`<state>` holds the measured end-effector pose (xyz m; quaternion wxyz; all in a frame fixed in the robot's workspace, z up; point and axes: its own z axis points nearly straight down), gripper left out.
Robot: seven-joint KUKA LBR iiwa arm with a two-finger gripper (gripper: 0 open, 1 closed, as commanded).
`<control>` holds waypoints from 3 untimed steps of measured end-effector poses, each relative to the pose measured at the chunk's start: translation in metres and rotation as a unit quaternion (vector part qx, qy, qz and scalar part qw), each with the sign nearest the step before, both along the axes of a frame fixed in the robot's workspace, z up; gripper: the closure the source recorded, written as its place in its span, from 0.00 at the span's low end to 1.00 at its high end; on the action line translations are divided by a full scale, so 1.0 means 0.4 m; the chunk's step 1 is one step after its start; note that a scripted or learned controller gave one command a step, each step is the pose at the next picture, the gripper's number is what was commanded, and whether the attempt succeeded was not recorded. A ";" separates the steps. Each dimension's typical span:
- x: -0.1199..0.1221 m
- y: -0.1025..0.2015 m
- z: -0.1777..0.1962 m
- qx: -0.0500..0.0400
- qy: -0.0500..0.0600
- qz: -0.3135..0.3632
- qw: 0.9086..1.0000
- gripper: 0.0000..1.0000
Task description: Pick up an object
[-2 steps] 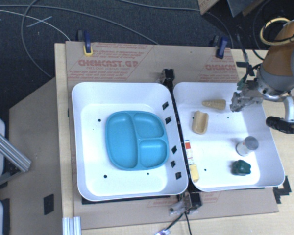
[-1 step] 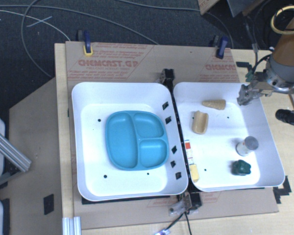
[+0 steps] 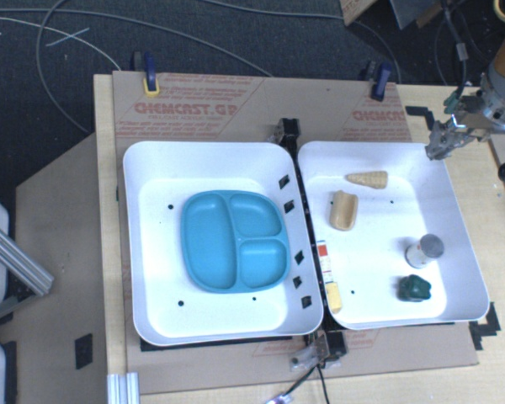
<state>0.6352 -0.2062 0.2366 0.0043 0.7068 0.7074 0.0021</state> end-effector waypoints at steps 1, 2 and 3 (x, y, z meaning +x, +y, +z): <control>0.003 -0.001 0.119 0.000 0.001 0.000 1.000 1.00; -0.002 0.138 0.127 0.003 0.005 0.003 1.000 1.00; -0.005 0.269 0.078 0.003 0.006 0.003 1.000 1.00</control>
